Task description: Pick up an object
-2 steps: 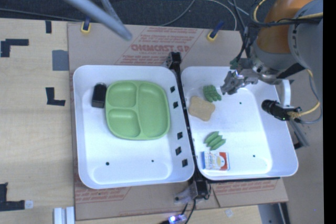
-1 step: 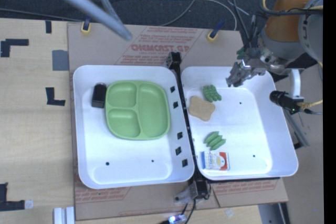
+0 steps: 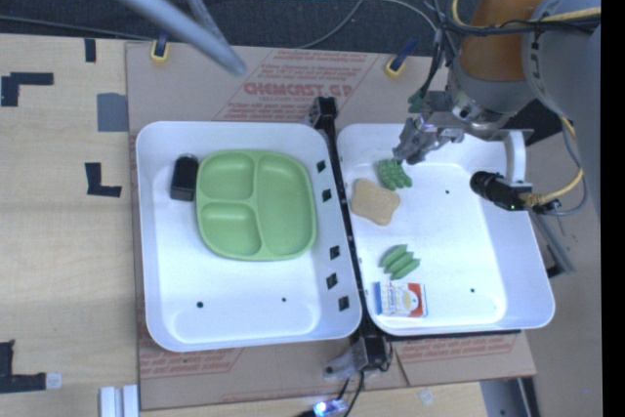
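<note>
White bins (image 3: 156,239) on cardboard-covered bench (image 3: 293,83)

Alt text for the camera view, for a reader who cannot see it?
The arm's gripper hangs just above a green pea pod in the right bin, which also holds a tan biscuit, a second green pod and a small carton. The left bin holds a green divided plate and a black block.

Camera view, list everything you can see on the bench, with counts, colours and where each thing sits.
Bins: two, white, side by side on cardboard.
Divided plate: one, green, left bin.
Small block: one, black, left bin, touching the plate's left edge.
Pea pods: two, green, right bin, one near the top, one lower down.
Biscuit-shaped piece: one, tan, right bin.
Small carton: one, white, red and blue, right bin's front.
Hand: one, grey, above the upper pod.
</note>
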{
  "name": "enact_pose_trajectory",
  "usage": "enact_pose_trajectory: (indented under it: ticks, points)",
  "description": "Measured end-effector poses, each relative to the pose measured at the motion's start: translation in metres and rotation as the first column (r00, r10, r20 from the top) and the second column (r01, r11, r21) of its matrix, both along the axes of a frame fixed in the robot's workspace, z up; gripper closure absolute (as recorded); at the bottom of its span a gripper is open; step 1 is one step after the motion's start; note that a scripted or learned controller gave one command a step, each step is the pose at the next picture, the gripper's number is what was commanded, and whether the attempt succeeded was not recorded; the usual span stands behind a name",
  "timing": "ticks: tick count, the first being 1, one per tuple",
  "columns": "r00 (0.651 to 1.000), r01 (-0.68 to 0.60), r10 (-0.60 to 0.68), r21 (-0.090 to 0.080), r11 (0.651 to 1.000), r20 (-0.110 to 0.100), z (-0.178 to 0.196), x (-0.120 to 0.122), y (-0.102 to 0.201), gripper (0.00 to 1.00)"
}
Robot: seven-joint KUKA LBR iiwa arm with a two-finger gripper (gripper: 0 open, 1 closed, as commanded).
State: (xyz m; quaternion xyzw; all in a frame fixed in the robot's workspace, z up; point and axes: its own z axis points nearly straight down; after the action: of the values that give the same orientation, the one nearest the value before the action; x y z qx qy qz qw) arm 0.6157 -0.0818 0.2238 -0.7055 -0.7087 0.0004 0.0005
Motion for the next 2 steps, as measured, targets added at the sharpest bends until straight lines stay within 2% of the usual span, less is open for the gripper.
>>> enact_pose_trajectory:
  ticks: [1,2]
  points:
    - [1.000,-0.001,0.001,0.001,1.000,0.000,0.006,-0.004,0.046,1.00]
    - [1.000,-0.002,0.002,0.000,1.000,0.000,0.004,-0.017,0.106,1.00]
